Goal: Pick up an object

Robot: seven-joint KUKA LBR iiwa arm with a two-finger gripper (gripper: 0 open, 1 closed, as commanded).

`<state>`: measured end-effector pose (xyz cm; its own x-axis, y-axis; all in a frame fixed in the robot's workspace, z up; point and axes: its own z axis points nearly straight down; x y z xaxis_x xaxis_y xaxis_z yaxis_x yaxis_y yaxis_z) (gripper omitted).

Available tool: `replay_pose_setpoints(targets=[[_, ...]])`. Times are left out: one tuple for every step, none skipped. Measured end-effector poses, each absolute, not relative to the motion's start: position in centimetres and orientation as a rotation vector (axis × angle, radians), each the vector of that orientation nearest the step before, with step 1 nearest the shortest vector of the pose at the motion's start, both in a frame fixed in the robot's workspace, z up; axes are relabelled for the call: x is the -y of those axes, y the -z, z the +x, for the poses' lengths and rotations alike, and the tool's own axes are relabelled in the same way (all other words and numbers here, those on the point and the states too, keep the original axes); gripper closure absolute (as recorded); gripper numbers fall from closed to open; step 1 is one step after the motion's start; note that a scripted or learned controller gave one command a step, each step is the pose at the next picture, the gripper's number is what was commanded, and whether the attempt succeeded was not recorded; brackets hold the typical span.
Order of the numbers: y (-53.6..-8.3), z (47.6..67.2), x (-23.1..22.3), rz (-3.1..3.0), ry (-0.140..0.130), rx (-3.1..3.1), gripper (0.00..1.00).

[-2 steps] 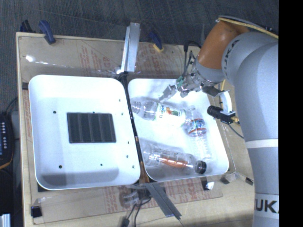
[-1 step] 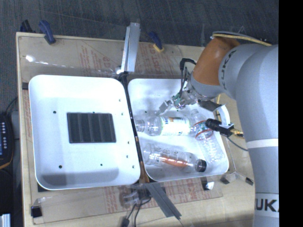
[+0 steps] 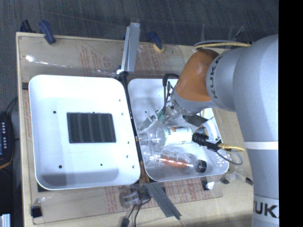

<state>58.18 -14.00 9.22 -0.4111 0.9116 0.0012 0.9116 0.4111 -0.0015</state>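
Over the right bin (image 3: 142,93), end effector (image 3: 163,115) state indeterminate, sits beside clear bottles (image 3: 175,136) crowded together; risk: smooth round plastic may roll or slip from an off-centre grasp.

**Readable lettering**

The arm (image 3: 246,93) carries the maker's name KUKA in black: part of it runs along the grey housing beside the orange band, and the letters "UK" stand at the lower right. Red printing covers the surface (image 3: 85,48), too small to read. A bottle's label (image 3: 179,135) is illegible.
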Motion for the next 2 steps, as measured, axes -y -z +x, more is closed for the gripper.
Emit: replay_pose_setpoints(targets=[[-9.2,52.3,17.5,-1.913,-0.001,2.488,0.00],[-10.2,52.5,17.4,-1.906,0.001,2.496,1.00]])
